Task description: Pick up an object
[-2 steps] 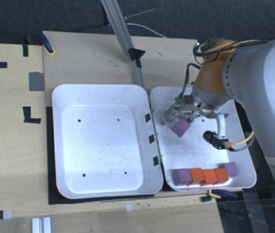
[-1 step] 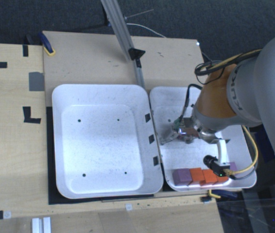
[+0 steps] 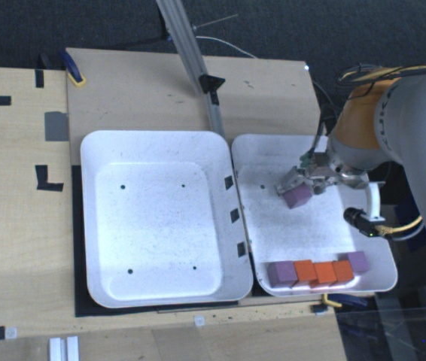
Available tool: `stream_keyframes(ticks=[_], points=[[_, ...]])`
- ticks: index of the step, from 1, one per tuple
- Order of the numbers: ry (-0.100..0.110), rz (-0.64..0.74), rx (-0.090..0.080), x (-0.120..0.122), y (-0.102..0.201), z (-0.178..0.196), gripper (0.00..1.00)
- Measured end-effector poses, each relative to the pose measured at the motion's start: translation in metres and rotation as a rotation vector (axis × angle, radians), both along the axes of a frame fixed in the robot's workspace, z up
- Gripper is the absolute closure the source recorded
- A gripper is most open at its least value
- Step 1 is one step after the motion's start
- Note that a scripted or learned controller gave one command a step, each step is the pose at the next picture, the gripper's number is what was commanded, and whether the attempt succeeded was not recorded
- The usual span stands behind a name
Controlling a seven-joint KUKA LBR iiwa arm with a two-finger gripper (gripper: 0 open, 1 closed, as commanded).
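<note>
Purple foam cube [image 3: 298,196] sits gripped between the closed-in fingers of the grey two-finger gripper [image 3: 300,186], over the right shallow white plastic bin [image 3: 262,156] (upper half).

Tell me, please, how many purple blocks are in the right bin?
3. One purple block sits at the hand mid-bin; one starts the row along the near wall; one ends it. The arm may hide others.
</note>
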State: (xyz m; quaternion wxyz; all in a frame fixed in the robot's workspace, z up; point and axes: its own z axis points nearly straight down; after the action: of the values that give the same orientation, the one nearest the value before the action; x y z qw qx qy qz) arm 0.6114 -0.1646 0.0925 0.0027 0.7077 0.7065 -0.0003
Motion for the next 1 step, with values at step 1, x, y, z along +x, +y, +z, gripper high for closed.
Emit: stream_keyframes(ticks=[1], points=[[0.006,0.004,0.005,-0.0018,0.0048,0.0087,1.0]])
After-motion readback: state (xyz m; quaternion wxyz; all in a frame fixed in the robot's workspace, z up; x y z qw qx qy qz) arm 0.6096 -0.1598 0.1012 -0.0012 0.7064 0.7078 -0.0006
